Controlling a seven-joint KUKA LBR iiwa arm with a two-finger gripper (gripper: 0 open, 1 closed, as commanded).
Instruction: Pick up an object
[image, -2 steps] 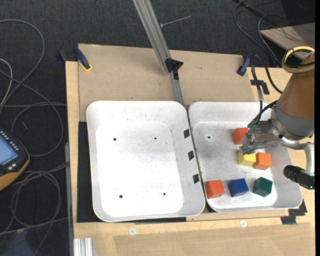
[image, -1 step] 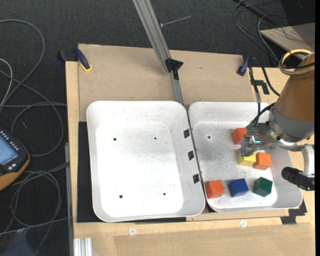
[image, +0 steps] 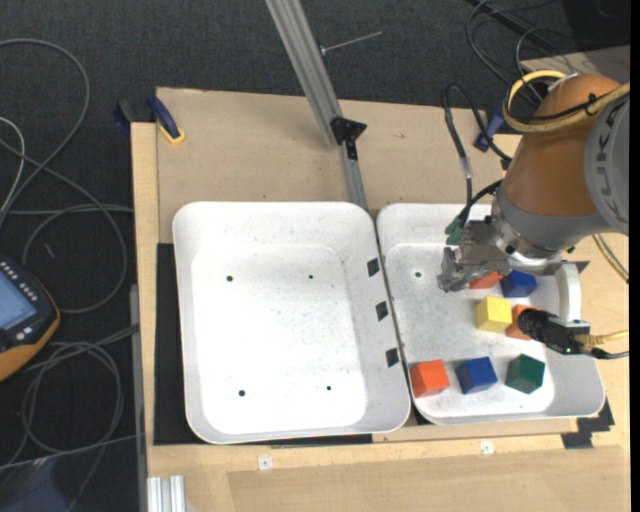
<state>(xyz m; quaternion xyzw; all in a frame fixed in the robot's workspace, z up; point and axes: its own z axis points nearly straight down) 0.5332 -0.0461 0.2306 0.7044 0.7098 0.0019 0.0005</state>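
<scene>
The right bin (image: 420, 300) holds several small blocks. An orange block (image: 430, 376), a blue block (image: 477, 374) and a green block (image: 525, 373) line its near edge. A yellow block (image: 494, 314) lies higher up, with another blue block (image: 518, 284) behind it and a red-orange piece (image: 520, 322) at its right. My gripper (image: 462, 276) hangs low over the bin's middle, just left of the yellow block and touching none of the near-edge blocks. The wrist blocks my view of the fingertips.
The left bin (image: 280, 320) lies beside the right one, with black clips along the shared wall. A metal pole (image: 320, 90) slants across the back of the bench. Cables run over the floor at left and beside the arm.
</scene>
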